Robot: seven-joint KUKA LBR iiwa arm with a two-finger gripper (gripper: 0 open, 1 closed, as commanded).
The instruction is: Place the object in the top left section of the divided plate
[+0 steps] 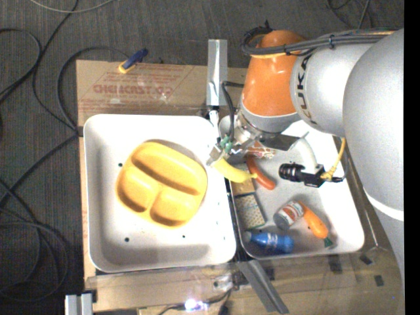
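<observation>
Yellow banana [231, 170] between bins, long axis slanting upper-left to lower-right

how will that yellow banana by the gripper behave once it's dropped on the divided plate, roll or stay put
The banana is curved and glossy, probably a light plastic toy, so it may slide or rock rather than roll far. The yellow divided plate has shallow, smooth sections, so the ridges would likely stop it, though it might skid on landing.

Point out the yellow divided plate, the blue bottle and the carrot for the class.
yellow divided plate [162, 182]: camera view, on its central ridge.
blue bottle [271, 241]: camera view, on its body.
carrot [317, 226]: camera view, on its orange body.
</observation>
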